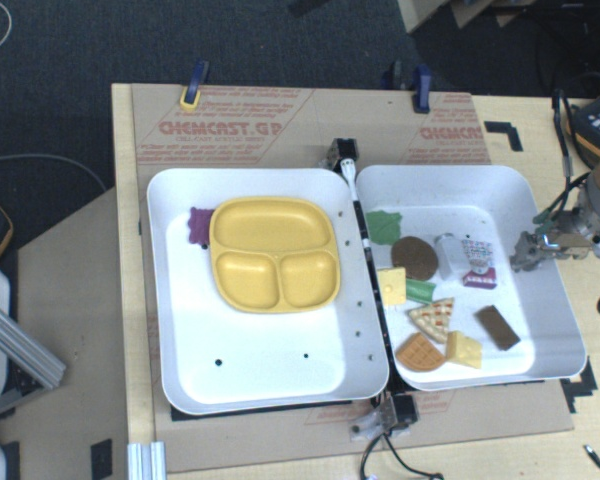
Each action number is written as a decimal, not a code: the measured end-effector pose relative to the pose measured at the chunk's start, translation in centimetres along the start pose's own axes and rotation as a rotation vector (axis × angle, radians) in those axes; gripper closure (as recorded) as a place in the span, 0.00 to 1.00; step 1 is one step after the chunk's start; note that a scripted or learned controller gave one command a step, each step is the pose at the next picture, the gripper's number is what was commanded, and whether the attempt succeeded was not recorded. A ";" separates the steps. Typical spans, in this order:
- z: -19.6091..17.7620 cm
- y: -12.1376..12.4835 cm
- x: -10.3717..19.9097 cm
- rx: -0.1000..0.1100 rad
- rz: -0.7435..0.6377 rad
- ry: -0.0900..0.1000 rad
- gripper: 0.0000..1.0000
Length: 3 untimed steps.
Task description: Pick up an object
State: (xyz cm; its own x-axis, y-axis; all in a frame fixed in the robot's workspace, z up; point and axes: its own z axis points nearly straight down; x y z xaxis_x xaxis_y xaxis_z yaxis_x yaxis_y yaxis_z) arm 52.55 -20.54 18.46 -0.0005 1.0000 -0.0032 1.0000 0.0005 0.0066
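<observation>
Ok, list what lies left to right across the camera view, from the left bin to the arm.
Purple piece → yellow divided plate → green piece → round brown cookie → brown bar → gripper.

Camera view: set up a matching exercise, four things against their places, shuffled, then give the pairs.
Things:
1. yellow divided plate
2. purple piece
3. brown rectangular block
4. gripper

Places:
A. at the right bin's right rim
B. left bin, middle
C. right bin, lower right
D. left bin, against the plate's left edge

Pairs: 1-B, 2-D, 3-C, 4-A
</observation>
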 end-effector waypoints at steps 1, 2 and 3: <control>-4.3 0.2 -0.1 -0.001 -0.001 0.000 1.00; -4.7 0.0 4.6 0.008 -0.005 0.006 1.00; -4.7 -0.2 10.3 0.009 -0.006 0.007 1.00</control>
State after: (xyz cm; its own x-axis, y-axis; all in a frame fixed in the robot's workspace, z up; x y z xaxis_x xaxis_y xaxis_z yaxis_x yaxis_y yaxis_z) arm 52.33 -10.26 23.16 -0.0061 1.0000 0.0037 1.0000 0.0061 -0.0025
